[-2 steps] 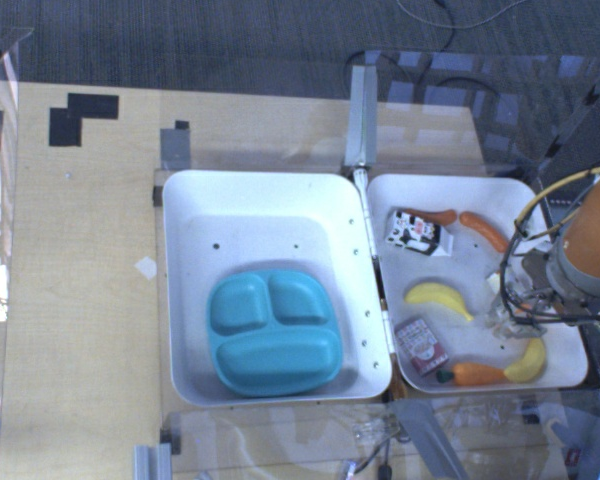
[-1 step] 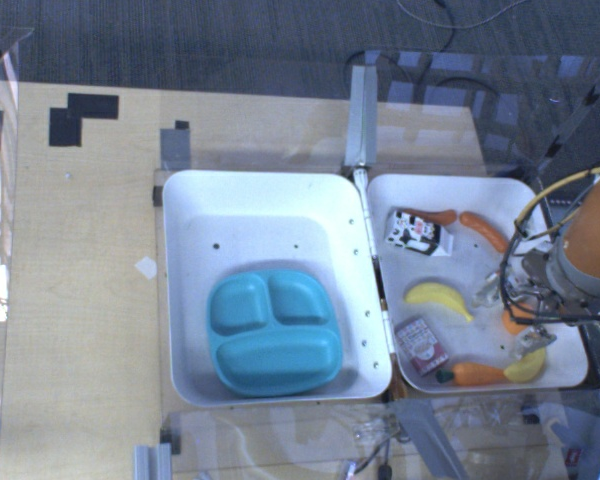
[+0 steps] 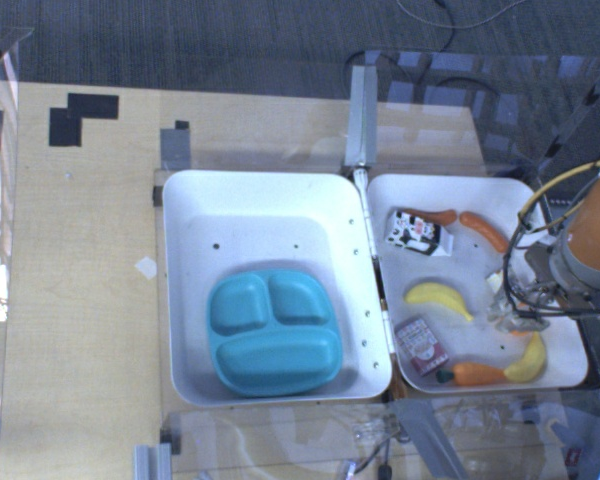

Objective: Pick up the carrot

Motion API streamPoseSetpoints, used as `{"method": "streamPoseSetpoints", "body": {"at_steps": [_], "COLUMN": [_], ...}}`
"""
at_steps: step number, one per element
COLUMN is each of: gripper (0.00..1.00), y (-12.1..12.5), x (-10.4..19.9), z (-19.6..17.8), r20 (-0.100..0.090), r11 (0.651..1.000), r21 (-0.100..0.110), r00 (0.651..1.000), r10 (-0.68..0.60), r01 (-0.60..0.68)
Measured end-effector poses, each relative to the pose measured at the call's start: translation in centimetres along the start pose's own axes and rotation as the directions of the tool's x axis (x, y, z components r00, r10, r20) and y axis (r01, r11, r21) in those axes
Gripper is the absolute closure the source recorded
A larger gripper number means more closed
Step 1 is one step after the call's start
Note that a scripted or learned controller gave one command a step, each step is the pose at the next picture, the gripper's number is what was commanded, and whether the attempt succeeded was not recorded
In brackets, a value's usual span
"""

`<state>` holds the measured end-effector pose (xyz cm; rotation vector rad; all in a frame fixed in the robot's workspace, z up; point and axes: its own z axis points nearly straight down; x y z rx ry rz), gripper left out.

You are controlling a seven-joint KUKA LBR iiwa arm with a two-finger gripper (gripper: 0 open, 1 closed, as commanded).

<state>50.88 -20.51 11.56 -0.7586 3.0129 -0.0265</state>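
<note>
The carrot, orange with a green stalk end on its left, lies along the front wall of the right bin. My gripper hangs over the right side of that bin, up and to the right of the carrot and apart from it. It stands just above a yellow banana that lies by the carrot's right tip. The grey arm with its orange band comes in from the right.
The right bin also holds a second banana, an orange sausage, a white carton with black print and a small pink box. A blue divided tray lies in the left bin.
</note>
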Motion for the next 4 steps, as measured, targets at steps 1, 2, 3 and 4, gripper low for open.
{"method": "streamPoseSetpoints", "body": {"at_steps": [1,2,3,4], "gripper": [0.00,0.00,0.00,0.00], "y": [0.0,-1.6,-1.1,-1.1], "x": [0.0,-2.8,-2.0,-2.0], "z": [0.0,2.8,2.6,2.6], "r20": [0.000,-0.020,-0.014,-0.014], "r11": [1.000,1.000,0.999,0.999], "r21": [0.000,-0.017,-0.014,-0.014], "r00": [1.000,1.000,0.999,0.999], "r10": [0.000,-0.016,-0.049,-0.049], "r01": [0.000,0.016,0.049,0.048]}}
